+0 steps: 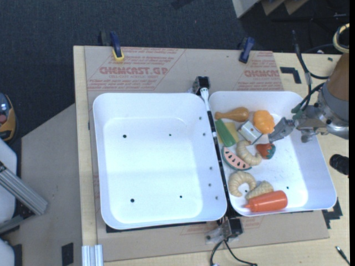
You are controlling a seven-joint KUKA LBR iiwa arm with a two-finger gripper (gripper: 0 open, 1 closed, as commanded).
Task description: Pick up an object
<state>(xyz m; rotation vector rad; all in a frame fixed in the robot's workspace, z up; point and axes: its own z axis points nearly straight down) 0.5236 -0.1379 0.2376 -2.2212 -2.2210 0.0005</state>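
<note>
the objects for picking lie heaped in the right bin (316,165), crowded toward its left and near side: a brown drumstick (233,114) at the far end, an orange fruit (264,121) just beside it, a green vegetable (224,132) along the bin's left wall, a small grey-white block (250,132) between the green piece and the orange one, a watermelon slice (235,158) touching a pale curved pastry (249,151), a small red piece with a green top (266,150) just right of that pastry, a pale shrimp-like curl (241,182) nearer the front, a tan ridged piece (259,189) beside it, and a long red-orange sausage shape (267,201) lying across the front edge. the gripper (280,131) reaches in from the right, low over the pile, its grey tip just right of the orange fruit and above the small red piece; whether its fingers are spread or pressed together cannot be told at this size, and nothing is seen pinched between them. the arm (335,101) behind it sits over the right rim of that bin, with dark cables (304,71) curving off toward the far side. the left bin (111,126) lies alongside, touching the right one along a dark seam. both bins rest on a cardboard sheet (166,65) printed with red lettering, held at the far edge by two blue clamps (116,42).
</note>
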